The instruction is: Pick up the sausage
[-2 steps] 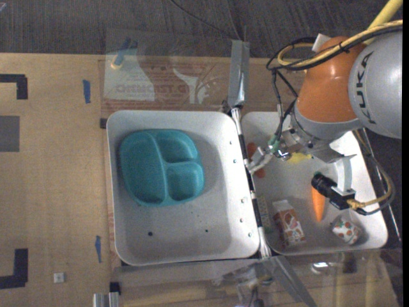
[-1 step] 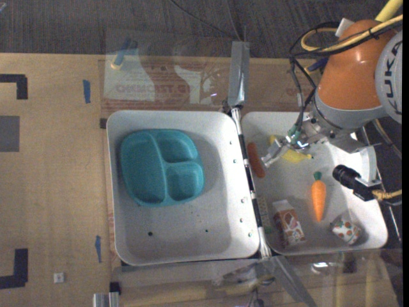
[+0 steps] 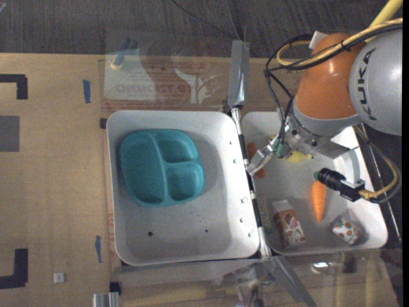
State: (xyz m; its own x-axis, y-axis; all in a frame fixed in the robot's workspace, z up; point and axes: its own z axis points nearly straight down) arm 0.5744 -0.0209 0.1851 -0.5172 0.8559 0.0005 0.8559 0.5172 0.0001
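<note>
floor: dark grey carpet [image 3: 96,11] across the top, a black cable [image 3: 192,15] trailing over it.
surface: tan board [image 3: 51,190], with black corner marks [image 3: 16,85] at the left edge and blue tape strips [image 3: 86,91].
light: soft, even, glare on a clear sheet [image 3: 166,75].

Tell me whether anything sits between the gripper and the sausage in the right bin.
Nothing visible does. The gripper hangs at the right bin's left wall, right beside the reddish sausage lying against that wall. The carrot, the carton and the small patterned object all lie farther right and nearer the front, clear of that gap.
</note>
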